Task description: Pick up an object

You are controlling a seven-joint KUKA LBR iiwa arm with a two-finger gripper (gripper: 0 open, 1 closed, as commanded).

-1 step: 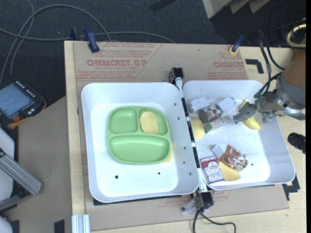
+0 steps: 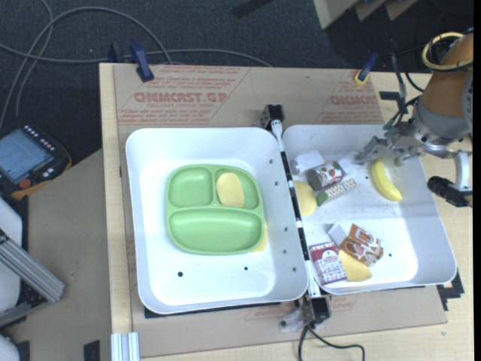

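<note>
End effector [image 2: 385, 146] hangs over right bin [image 2: 432, 224], upper area, just above & left of banana [image 2: 387, 181]; can't tell how far open it is or whether it grips anything. Banana lies in right bin w/ snack packets [image 2: 331, 180], [image 2: 361, 245] nearby. Left bin [image 2: 150, 277] holds green tray [image 2: 214, 209] w/ yellow item [image 2: 231, 189] in its top-right compartment. Both bins sit on counter [image 2: 188, 85].

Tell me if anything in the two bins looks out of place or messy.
Nothing looks spilled or damaged. The right bin holds a loose jumble: a banana, small packets lying at angles, and a carton against the divider. The green divided plate sits flat in the left bin.
</note>
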